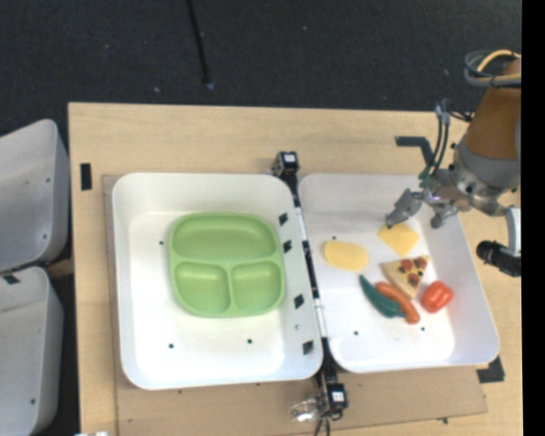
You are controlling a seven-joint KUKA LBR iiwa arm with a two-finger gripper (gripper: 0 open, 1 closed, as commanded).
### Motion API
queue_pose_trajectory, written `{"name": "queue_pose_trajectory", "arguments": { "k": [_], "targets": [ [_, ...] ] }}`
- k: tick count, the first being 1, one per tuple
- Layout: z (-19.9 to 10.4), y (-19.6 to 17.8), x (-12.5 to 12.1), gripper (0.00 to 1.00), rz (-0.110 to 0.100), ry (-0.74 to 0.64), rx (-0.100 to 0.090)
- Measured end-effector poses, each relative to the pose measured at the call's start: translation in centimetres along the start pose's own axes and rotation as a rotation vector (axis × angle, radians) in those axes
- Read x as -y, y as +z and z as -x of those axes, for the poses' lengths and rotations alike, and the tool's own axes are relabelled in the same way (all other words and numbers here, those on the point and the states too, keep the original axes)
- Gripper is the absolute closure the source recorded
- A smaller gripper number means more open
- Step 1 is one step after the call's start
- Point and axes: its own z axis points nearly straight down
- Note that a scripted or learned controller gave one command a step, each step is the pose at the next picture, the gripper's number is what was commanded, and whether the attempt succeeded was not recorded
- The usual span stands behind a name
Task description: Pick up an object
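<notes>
The right bin (363,348) holds several toy foods: a yellow oval piece (345,255), a yellow wedge (400,238), a pizza slice (409,272), a green pod (376,295), an orange carrot (398,303) and a red pepper (436,295). My gripper (422,211) hangs over the bin's far right part, just behind the yellow wedge. Its two fingers (402,209) are spread apart with nothing between them. The grey arm with its orange band (495,121) comes in from the right.
The left bin (136,334) carries a green divided plate (225,263) in its middle. A ridge with black clips (304,271) separates the bins. White chairs (18,198) stand off the bench's left side.
</notes>
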Motion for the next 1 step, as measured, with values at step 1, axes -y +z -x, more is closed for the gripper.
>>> {"name": "queue_pose_trajectory", "arguments": {
  "k": [1],
  "targets": [
    [-0.77,5.90,0.07,0.00,0.000,-0.003,0.000]
  ]
}}
